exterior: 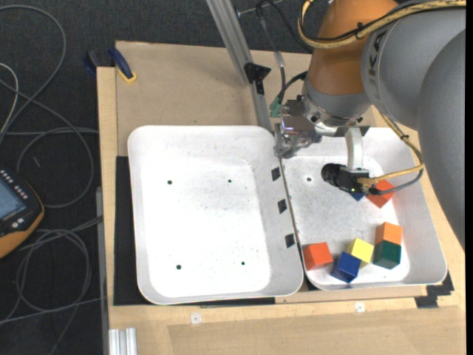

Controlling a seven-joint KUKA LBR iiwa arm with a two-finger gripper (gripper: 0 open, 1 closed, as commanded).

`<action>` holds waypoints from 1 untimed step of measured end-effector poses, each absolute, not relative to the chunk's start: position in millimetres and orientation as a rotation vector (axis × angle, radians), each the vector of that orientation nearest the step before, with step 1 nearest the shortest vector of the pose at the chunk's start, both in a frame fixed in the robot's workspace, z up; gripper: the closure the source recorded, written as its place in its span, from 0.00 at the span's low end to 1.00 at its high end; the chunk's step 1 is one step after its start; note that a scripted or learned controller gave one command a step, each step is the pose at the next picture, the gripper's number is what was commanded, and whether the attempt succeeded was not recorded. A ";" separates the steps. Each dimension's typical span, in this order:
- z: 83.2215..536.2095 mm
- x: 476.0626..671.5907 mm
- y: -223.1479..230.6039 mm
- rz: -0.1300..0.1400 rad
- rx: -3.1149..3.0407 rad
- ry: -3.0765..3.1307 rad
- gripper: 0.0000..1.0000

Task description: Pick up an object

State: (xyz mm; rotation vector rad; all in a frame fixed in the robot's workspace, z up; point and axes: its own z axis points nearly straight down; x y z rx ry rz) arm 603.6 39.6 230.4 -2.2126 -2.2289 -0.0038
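Grey arm (pixel 429 65), orange wrist band (pixel 347 28) (glossy)

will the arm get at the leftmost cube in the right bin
Probably yes: the cube lies uncovered with nothing on top of it, and the tool hangs by the far corner of the same bin.

Worktop (pixel 185 80): pale brown board, flat, bare along its far side. A dark mat (pixel 122 228) lies on it. Two shallow white bins sit on the mat, left bin (pixel 199 220) and right bin (pixel 325 213), rims meeting along the middle. A blue-and-yellow item (pixel 122 63) rests at the far left corner; type not determinable.
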 end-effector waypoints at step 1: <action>241.1 620.6 94.2 -0.007 -2.214 -2.229 1.00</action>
